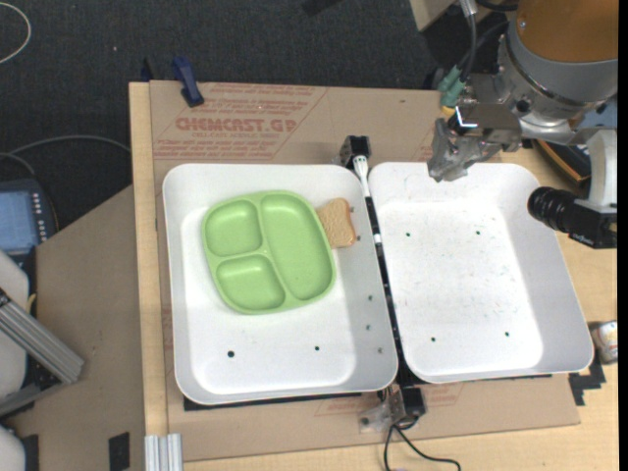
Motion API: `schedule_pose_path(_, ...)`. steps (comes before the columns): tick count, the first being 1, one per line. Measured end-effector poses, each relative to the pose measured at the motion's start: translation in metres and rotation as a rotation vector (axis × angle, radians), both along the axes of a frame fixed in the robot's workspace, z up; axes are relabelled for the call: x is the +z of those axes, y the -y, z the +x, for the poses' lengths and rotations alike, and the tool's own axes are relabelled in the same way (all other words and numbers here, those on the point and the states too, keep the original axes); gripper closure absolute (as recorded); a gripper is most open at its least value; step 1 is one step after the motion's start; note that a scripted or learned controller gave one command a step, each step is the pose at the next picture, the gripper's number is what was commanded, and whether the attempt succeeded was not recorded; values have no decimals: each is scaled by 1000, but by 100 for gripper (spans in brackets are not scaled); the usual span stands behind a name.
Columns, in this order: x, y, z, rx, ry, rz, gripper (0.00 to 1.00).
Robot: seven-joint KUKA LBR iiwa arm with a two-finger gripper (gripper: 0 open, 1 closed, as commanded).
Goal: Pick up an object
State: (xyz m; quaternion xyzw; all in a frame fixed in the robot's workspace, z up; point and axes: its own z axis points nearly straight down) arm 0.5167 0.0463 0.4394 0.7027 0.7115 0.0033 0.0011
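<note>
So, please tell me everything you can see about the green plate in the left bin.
The green plate is pale lime green and looks like smooth plastic. It is a rounded rectangle with three compartments: one long section on its right and two smaller ones on its left. It lies flat and upright, turned at a slight angle, in the upper middle of the left bin. A tan cracker-like piece rests against its upper right rim.

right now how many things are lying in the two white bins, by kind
green divided plastic plate: 1
tan cracker-like flat piece: 1
total: 2, both in the left shallow white bin; gripper at the right shallow white bin's far edge
</note>
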Motion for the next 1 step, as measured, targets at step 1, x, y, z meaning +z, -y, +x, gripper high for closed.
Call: schedule_pose_path(1, -40, -30, -37, -8, -13, -3, 100)
